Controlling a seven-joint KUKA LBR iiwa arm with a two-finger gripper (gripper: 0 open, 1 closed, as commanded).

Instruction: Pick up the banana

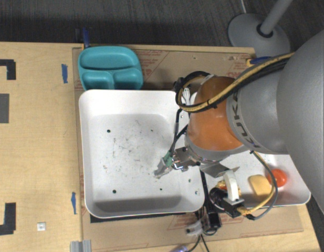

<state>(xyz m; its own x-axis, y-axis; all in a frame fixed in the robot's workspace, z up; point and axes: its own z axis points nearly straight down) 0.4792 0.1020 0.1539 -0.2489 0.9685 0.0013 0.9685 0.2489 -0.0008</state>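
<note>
My gripper [164,167] hangs low over the right part of the left white bin [98,140], close to its floor. I see nothing between its tips. A yellow-tan rounded thing [260,185], possibly the banana, lies in the right bin [301,196], partly hidden behind a black cable and the arm's body. It sits well to the right of the gripper. The orange band [214,125] and the grey arm cover most of the right bin.
A red-orange round object [280,177] lies just right of the yellow thing. A teal divided tray [110,68] stands behind the left bin. Cables and a small white and yellow part [230,187] hang near the bins' front edge.
</note>
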